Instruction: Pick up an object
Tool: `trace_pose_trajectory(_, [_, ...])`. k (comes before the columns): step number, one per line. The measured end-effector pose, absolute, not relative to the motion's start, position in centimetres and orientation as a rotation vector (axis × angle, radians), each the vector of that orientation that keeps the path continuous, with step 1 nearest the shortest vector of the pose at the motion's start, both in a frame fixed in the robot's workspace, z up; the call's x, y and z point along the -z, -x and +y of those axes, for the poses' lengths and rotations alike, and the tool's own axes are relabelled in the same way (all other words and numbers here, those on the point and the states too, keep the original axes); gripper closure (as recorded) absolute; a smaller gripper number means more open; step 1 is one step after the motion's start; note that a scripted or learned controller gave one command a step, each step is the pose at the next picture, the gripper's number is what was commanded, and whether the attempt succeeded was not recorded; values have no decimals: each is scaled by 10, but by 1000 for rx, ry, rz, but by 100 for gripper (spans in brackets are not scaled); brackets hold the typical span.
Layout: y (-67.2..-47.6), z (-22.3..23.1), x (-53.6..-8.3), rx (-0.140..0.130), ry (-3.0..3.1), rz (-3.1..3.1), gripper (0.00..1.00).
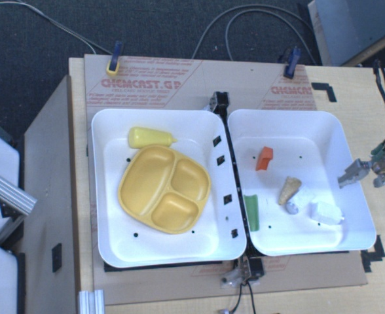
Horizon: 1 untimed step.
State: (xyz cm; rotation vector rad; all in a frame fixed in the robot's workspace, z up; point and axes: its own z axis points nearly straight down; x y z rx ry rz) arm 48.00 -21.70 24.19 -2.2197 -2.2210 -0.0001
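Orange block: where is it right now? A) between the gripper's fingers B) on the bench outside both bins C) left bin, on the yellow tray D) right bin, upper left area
D: the orange block lies on the floor of the right bin, up and left of the green piece, well apart from the gripper at the bin's right rim.

My gripper [366, 173] hangs at the right bin's [333, 126] right rim, near a white object [327, 211]. The left bin [104, 175] holds a yellow tray [164, 188].
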Motion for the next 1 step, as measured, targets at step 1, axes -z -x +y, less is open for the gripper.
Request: trace_pose_trajectory(1, [-481,-217,-253,3,2220,-2225,100])
